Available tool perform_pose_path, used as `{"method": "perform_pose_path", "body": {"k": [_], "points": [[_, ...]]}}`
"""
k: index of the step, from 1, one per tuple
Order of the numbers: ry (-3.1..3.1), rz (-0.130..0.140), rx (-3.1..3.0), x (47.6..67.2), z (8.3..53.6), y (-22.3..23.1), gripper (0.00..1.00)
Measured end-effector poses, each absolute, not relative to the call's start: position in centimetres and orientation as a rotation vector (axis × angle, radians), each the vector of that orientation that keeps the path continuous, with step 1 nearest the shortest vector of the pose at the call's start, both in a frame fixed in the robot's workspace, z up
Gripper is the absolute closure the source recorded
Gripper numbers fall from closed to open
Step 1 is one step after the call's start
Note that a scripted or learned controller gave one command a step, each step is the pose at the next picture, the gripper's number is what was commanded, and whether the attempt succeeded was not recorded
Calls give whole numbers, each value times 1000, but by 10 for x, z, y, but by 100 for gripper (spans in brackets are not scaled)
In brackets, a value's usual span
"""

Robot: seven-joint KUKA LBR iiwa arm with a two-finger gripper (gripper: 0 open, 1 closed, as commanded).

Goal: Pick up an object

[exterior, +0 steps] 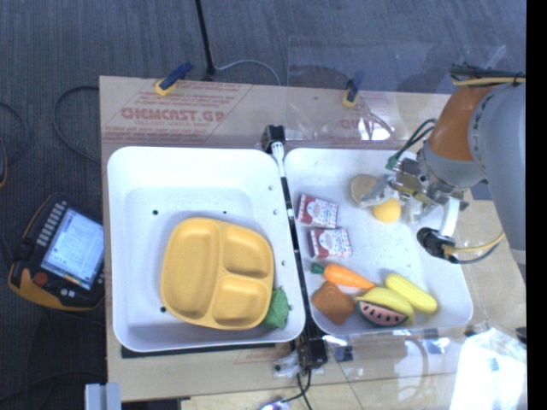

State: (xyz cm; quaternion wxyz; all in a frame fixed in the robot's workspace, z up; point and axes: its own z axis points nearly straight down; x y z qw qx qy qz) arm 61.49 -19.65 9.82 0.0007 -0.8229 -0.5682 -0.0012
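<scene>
The right bin holds the small objects. A round yellow ball lies at its upper right, touching a tan disc. My gripper hangs low over these two, right at the ball's upper edge, with the grey arm and its orange band reaching in from the right. Two red packets lie near the bin's left wall. Along the lower part lie a carrot, a brown bun, a watermelon slice, a banana and a corn cob.
The left bin holds a yellow divided tray with a green leaf poking out at its lower right. A black divider runs between the bins. A handheld pendant lies on the floor at left.
</scene>
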Motion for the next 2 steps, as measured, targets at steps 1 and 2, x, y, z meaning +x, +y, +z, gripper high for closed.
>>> {"method": "perform_pose_path", "body": {"k": [1, 2], "points": [[-1787, 3, -2579, 614, 105, -195, 100], [-1749, -2, -2613, 569, 197, -160, 100]]}}
